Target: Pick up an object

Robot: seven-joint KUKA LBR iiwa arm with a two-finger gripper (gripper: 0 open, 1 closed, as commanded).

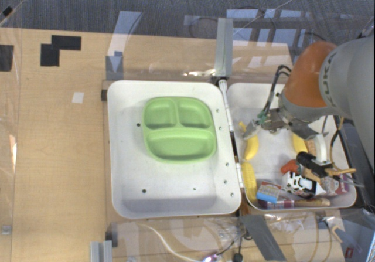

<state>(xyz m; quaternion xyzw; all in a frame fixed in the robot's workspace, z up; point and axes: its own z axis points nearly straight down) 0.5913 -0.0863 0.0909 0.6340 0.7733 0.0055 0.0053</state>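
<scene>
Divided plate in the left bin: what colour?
Light green. The divided plate shows plainly in the camera view, lying in the left bin.

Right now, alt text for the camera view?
A grey arm reaches from the right, its gripper low over the right bin, just above a banana among cluttered small items. The left bin holds a green divided plate.
</scene>
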